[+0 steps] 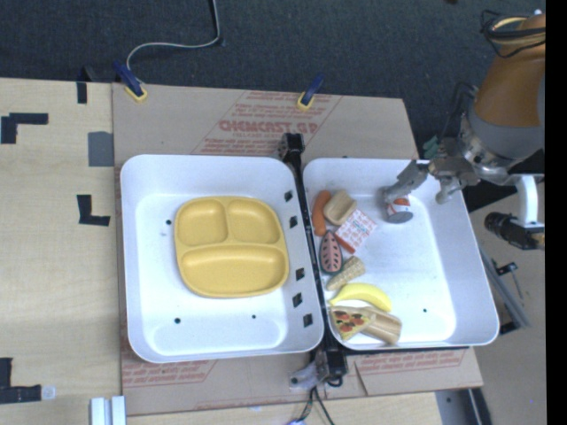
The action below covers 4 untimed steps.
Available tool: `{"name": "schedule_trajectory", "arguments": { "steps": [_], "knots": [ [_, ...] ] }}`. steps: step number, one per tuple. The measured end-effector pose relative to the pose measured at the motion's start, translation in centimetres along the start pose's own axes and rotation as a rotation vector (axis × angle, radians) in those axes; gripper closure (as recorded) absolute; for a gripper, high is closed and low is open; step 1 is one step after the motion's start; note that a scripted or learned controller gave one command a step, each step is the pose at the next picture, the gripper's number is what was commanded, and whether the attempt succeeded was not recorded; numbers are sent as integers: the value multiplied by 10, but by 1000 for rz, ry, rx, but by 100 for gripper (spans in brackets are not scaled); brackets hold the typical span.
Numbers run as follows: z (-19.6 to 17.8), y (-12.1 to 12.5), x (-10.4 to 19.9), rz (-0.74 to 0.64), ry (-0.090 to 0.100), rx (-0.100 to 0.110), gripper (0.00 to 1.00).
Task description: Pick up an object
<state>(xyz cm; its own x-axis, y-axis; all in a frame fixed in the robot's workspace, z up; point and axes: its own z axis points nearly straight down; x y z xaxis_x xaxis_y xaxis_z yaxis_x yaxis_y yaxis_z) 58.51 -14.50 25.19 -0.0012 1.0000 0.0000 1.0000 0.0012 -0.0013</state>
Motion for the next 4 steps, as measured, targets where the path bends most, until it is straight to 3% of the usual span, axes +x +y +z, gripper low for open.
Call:
{"name": "schedule_trajectory", "arguments": {
  "steps": [1, 2, 3, 4],
  "knots": [
    [165, -9, -63, 1, -2, -3, 0],
    [165, 59, -26, -2, -2, -8, 0],
    [155, 58, -26, -1, -1, 1, 100],
    [66, 31, 84, -2, 1, -2, 100]
  ]
}}
